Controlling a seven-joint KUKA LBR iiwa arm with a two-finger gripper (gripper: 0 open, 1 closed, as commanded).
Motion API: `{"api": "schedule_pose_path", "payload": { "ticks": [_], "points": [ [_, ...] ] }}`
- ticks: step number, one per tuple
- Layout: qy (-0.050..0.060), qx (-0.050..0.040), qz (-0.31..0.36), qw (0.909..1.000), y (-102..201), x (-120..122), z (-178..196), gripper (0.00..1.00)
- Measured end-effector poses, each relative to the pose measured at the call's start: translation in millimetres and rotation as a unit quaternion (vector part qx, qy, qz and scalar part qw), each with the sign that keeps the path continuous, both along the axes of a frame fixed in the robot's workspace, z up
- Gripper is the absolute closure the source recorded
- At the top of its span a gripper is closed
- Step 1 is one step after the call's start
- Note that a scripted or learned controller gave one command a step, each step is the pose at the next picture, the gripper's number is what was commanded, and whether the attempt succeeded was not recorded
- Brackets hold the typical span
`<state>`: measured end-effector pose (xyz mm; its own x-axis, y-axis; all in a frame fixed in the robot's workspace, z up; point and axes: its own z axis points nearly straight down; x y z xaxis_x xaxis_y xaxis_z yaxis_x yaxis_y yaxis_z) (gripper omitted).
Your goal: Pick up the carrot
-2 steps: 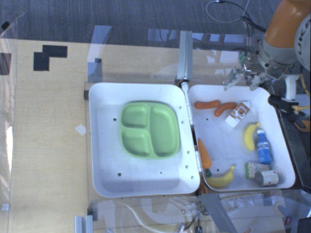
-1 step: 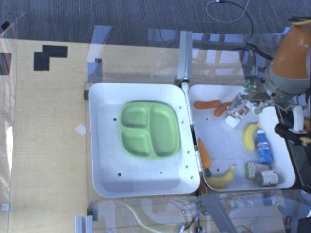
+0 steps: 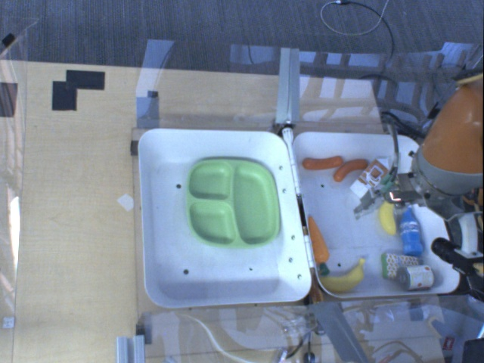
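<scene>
Carrot: slim, orange, long axis near-vertical along right bin's left wall, tip toward top. Gripper: fingers spread, holding nothing.

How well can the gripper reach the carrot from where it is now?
Probably yes, but awkwardly. The gripper hovers mid-bin, and bare floor separates it from the carrot. The carrot lies against the left wall of the right bin, with the banana near its lower end, leaving little finger room.

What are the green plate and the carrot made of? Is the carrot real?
The green plate looks like moulded plastic: one even colour, smooth, rounded compartments. The carrot looks like a plastic toy, smooth with uniform orange, though the view cannot prove it.
</scene>
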<state>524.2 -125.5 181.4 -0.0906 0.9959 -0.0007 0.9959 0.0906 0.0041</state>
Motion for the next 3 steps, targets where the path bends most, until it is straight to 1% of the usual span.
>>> {"api": "schedule_pose_path", "payload": {
  "ticks": [1, 2, 3],
  "points": [
    [-0.003, -0.0012, 0.073, 0.9973, 35.0, -16.0, -83.2, 0.0],
    [-0.004, -0.0008, 0.074, 0.9973, 35.8, -14.6, -72.8, 1.0],
    [0.0, -0.0001, 0.079, 0.9969, 83.3, -36.1, 3.8, 1.0]
  ]
}}
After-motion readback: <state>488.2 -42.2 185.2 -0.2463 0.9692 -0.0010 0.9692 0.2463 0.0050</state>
